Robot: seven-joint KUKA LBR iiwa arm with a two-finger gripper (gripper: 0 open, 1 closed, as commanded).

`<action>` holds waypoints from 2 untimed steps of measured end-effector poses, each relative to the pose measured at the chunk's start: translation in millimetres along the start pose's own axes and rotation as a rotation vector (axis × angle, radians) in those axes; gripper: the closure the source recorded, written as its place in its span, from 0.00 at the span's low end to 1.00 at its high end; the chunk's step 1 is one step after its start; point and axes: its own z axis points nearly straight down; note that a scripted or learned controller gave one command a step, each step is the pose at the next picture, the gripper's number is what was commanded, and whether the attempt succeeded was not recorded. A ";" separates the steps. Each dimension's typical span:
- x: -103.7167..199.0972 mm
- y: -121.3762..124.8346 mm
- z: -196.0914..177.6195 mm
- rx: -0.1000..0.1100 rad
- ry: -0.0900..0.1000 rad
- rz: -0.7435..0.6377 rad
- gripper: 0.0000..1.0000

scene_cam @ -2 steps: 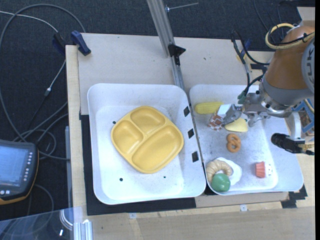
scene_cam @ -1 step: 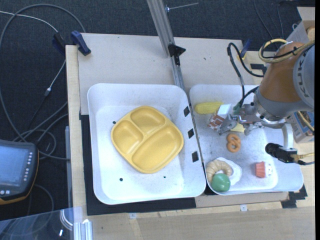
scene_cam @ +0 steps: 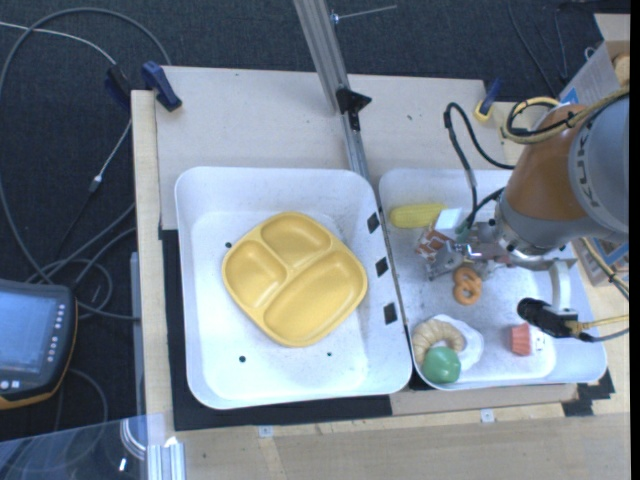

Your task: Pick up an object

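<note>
Below the gripper (scene_cam: 447, 251), whose grasp I cannot tell, lies 1 pretzel (scene_cam: 467, 287): probably light, stiff and brittle, best pinched across its outer edges.

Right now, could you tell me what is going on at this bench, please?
A grey-and-orange arm reaches from the right into the right bin, its gripper low near the bin's middle. Close by lie a yellow corn piece and an orange pretzel-like toy; a green ball sits at the near edge. The left bin holds a yellow divided plate.
</note>
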 end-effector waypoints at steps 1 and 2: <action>0.2 1.6 -13.5 -0.006 0.000 -0.001 1.00; -3.5 6.5 -77.1 -0.015 -0.004 -0.001 1.00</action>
